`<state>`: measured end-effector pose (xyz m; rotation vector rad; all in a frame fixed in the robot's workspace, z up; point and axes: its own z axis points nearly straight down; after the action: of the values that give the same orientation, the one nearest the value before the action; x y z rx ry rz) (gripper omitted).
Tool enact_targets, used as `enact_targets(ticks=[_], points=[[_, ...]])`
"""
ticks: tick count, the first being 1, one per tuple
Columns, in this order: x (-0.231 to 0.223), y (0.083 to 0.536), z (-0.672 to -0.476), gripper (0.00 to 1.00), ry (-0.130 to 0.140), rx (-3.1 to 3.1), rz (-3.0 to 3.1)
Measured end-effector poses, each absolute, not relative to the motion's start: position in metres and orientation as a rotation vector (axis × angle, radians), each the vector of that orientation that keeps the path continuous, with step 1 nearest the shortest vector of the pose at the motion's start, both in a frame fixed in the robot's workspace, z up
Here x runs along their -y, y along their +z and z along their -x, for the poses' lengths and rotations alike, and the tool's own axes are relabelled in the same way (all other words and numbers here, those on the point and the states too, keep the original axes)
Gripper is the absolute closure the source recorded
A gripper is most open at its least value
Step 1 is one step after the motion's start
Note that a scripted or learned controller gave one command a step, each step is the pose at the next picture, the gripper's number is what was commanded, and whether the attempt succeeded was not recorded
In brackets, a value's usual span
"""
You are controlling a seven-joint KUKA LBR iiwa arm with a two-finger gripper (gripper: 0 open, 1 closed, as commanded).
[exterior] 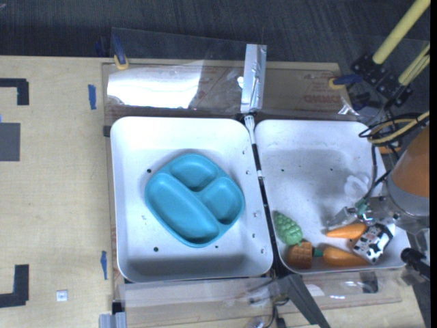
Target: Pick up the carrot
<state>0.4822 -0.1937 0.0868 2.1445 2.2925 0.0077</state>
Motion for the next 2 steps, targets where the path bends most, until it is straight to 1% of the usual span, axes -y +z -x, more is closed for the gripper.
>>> enact_targets(ticks=[1, 2], points=[[0.1889, 0.0869, -0.4881, 0.00, 0.003, -2.474, -1.926], [0.1870, 0.0870, -0.4817, 0.00, 0.005, -2.411, -2.006]])
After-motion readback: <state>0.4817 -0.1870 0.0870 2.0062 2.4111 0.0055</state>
